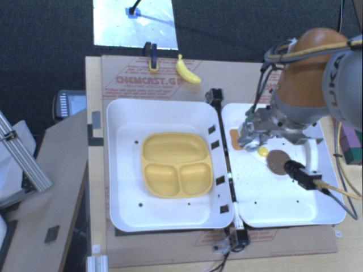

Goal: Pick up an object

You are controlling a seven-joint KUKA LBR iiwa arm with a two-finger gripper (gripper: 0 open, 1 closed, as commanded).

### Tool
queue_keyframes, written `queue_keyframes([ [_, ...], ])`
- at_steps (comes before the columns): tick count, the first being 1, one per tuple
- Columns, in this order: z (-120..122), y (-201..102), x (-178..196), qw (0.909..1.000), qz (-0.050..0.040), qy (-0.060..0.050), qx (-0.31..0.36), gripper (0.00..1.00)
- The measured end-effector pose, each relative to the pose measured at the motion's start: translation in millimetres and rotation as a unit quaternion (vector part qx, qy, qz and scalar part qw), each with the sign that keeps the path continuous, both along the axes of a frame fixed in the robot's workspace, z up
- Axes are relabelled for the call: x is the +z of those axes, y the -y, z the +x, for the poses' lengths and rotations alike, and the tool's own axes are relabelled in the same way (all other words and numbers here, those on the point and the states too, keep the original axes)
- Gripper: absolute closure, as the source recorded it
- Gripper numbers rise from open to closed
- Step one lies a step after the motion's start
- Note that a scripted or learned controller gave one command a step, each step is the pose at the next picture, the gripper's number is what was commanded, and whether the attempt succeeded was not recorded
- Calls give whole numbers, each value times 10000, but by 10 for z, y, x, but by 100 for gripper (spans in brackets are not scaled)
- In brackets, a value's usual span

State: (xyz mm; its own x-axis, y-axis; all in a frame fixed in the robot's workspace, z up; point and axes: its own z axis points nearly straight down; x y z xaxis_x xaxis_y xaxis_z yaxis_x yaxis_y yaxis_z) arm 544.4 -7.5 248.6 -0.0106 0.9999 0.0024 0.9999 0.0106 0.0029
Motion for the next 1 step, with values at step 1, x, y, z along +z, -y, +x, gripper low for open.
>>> queue_keyframes([
  [1,139,-461,-96,10000,-2,-8,-6,100],
])
